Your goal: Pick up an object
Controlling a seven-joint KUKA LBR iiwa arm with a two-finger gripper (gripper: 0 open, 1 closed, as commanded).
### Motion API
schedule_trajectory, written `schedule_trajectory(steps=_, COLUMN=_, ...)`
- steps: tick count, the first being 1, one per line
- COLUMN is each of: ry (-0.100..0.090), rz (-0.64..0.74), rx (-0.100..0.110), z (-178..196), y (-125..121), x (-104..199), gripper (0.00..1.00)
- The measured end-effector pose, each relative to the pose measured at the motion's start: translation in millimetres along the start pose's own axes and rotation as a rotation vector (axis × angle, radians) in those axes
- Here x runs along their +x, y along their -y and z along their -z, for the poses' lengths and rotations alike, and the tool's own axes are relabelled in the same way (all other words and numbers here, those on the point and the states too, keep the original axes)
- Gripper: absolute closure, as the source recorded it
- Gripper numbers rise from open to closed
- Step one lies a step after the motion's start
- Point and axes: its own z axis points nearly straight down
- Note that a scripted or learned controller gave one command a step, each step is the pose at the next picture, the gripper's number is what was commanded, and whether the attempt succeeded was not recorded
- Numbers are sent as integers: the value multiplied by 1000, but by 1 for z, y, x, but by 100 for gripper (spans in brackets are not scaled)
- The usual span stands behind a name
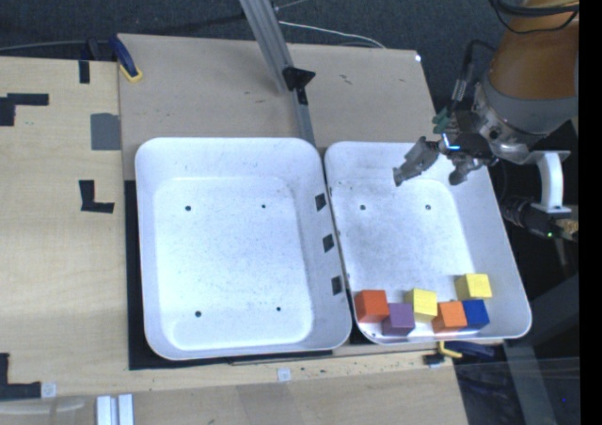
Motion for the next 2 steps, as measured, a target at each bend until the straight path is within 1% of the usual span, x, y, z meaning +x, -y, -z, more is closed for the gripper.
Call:
schedule_trajectory(steps=1, ry=-2, rz=10, rx=-9, z=13, y=-9, x=87, gripper=0)
schedule_trajectory(steps=2, ry=0, rz=-1, rx=-8, z=32, y=27, x=48, gripper=0)
